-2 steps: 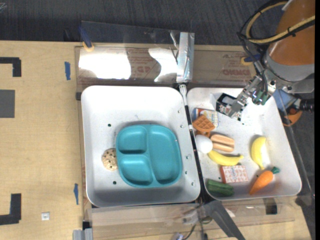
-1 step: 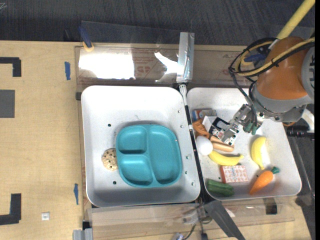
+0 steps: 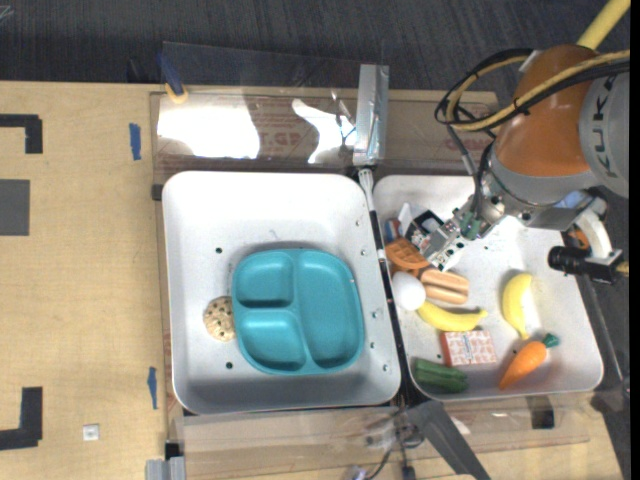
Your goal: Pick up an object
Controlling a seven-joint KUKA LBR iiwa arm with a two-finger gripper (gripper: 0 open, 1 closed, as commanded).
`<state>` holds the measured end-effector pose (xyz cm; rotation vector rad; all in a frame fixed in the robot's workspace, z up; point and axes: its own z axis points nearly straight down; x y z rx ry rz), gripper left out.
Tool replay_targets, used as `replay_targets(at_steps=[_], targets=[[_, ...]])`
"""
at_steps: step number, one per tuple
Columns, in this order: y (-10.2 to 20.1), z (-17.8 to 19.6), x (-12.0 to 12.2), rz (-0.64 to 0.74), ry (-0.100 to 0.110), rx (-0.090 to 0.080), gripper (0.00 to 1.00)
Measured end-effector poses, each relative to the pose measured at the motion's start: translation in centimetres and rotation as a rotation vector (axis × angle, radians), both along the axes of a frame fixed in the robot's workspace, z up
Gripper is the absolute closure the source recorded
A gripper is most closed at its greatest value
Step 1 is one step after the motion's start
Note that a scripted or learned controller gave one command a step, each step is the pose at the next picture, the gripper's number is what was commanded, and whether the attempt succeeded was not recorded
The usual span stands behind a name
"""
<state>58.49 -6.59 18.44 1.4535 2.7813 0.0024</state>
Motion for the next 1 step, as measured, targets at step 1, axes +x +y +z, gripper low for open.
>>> replay_targets(at_steps=[1], targets=[[4.55,-0.27,5.48,-0.235,0.016,-0.007,1.0]])
